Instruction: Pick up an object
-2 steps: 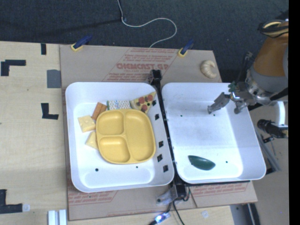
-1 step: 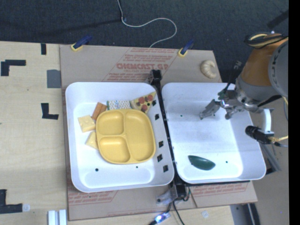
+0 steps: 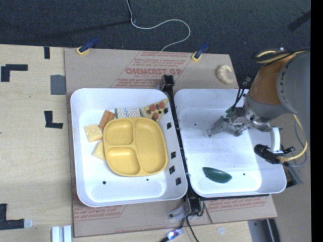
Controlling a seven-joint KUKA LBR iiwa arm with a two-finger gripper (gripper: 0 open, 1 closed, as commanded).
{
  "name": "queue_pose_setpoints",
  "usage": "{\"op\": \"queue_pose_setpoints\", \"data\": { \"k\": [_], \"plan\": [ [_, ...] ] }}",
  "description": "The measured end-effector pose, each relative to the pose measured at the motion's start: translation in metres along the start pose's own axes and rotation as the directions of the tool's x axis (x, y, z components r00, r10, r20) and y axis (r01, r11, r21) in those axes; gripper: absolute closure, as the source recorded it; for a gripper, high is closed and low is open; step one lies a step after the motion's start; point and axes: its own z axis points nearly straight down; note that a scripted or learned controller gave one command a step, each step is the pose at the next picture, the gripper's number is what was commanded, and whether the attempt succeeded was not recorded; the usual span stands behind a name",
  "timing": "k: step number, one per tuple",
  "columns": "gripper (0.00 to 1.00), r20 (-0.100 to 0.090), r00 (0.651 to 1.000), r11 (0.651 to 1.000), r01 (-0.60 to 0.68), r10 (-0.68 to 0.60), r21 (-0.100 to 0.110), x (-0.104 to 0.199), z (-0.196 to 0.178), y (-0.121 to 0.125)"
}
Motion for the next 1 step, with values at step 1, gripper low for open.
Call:
{"op": "queue_pose_setpoints", "data": {
  "k": [1],
  "plan": [
    [1.0, 0.0, 1.0, 1.0, 0.001, -0.001, -0.004, 0.0007, -0.0134, 0.0014]
  ]
}}
